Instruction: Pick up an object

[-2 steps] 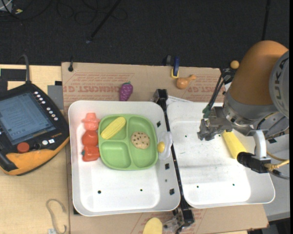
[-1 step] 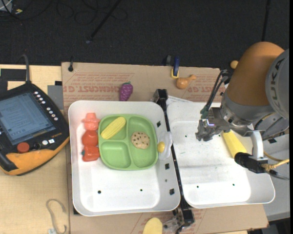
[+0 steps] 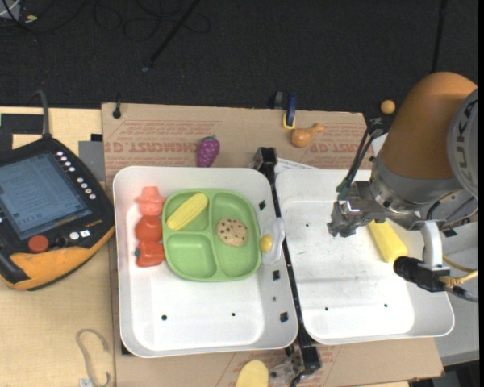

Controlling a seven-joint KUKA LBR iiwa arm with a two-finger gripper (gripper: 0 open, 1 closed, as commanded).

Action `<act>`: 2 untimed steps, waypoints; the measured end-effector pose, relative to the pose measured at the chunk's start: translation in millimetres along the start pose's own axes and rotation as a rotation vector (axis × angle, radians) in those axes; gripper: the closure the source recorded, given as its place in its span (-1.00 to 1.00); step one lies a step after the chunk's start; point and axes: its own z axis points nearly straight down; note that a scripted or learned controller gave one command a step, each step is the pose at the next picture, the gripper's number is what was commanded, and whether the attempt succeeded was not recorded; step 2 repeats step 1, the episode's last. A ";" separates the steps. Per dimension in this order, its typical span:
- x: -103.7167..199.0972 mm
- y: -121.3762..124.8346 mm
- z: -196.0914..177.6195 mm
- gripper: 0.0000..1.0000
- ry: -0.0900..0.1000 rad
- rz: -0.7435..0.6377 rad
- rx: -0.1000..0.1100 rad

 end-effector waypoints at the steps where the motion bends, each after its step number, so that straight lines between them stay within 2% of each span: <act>1: 8.8 2.0 -4.2 1.00 0.000 0.000 -0.002; 2: 8.8 2.0 -4.2 1.00 0.000 0.000 -0.002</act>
